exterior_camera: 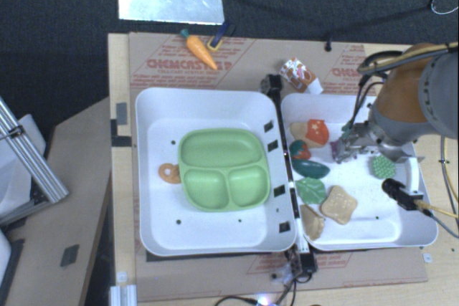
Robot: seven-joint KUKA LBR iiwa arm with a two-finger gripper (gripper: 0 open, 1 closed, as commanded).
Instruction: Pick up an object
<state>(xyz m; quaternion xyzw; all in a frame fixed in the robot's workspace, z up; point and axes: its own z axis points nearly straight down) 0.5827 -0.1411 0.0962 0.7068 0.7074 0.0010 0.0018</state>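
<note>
Dark carpet surrounds a bench holding 2 white bins, left bin [154, 154] and right bin [373, 229]. My gripper [343, 150] hangs low in the right bin, at centre right of the frame, with nothing seen between the fingers; whether my jaws stand apart or together I cannot tell. Nearest targets: a red piece [317, 131] just to its left, a dark green piece [310, 168] below that, a toast slice [338, 203] lower still. A green tray [222, 170] sits in the left bin, a carrot [201, 51] outside at top. Best practice, I judge: centre over 1 item, descend straight, avoid crowding neighbours.
</note>
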